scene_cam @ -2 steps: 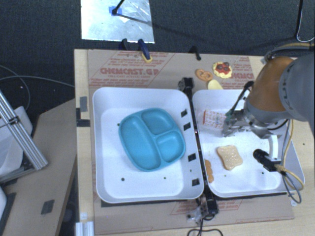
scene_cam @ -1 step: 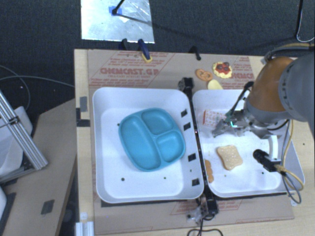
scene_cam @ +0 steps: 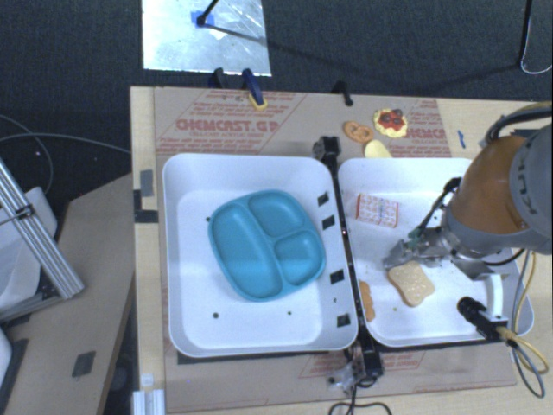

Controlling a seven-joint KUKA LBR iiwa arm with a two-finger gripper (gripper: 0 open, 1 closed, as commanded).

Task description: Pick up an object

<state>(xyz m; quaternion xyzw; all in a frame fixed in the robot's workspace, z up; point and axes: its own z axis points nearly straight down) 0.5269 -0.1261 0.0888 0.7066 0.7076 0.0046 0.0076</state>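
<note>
Toast slice, tan, flat, browned edges

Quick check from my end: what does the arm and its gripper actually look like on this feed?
The arm is bulky and rounded, with a wide orange band and grey casing around it. The gripper is a small grey metal piece with some greenish parts, and thin dark cables run up from it toward the wrist. A white link with a black end piece sits lower down, and yellowish cables trail beside it.

The grey arm with its orange band runs off the right edge and hides the far right part of the right-hand shallow white bin. The gripper is too blurred to read its fingers.
</note>
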